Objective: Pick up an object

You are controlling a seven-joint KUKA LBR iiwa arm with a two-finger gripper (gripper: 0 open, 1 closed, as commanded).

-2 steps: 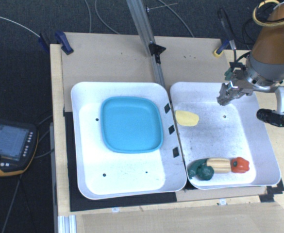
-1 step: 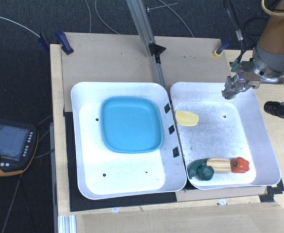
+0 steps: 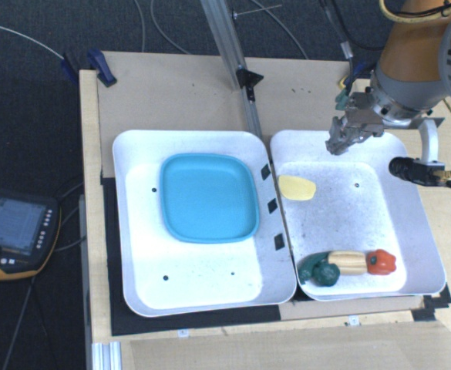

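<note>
In the right bin (image 3: 410,230) a pale yellow, rounded piece (image 3: 297,188) lies near the left wall. Along the front wall lie a dark green lump (image 3: 319,271), a tan cylinder (image 3: 347,263) and a red, tomato-like item (image 3: 380,262), touching in a row. My gripper (image 3: 339,144) hangs over the bin's far edge, well apart from all of them, with nothing visible in it. In the left bin (image 3: 136,260) rests a blue square plate (image 3: 209,197).
A metal pole (image 3: 227,33) slants down to the gap between the bins. A black cylinder with a cable (image 3: 412,170) sticks out by the right bin's right rim. A handheld controller (image 3: 13,230) lies on the floor, left of the bench.
</note>
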